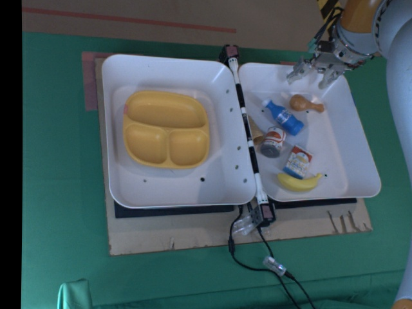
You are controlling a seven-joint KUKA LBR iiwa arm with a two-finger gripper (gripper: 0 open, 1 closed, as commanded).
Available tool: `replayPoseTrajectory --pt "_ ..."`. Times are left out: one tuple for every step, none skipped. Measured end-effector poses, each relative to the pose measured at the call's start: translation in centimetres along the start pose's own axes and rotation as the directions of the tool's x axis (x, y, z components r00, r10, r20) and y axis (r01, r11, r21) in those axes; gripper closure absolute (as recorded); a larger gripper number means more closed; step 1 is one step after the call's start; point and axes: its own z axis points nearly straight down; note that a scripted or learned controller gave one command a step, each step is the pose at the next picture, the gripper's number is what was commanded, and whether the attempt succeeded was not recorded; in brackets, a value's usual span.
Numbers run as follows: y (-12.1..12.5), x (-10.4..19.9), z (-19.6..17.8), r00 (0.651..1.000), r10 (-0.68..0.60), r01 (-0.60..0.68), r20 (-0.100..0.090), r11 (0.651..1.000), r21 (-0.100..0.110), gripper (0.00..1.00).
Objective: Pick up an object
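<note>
White right bin's (360, 172) far edge beneath seemingly open, empty claw (313, 73).

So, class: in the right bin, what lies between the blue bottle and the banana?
In the camera view, a small red-and-white carton lies between the blue bottle and the banana, in the right bin.

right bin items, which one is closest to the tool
The drumstick, lying just below the tool; the bottle, can, carton and banana sit farther down the bin.

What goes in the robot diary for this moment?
gripper open, above right bin | nearest: chicken drumstick | holding: nothing
</note>
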Motion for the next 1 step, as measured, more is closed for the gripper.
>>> replayPoseTrajectory --pt "-2.0 -0.8 3.75 1.0 -0.01 0.01 -0.013 0.999 0.034 0.0"
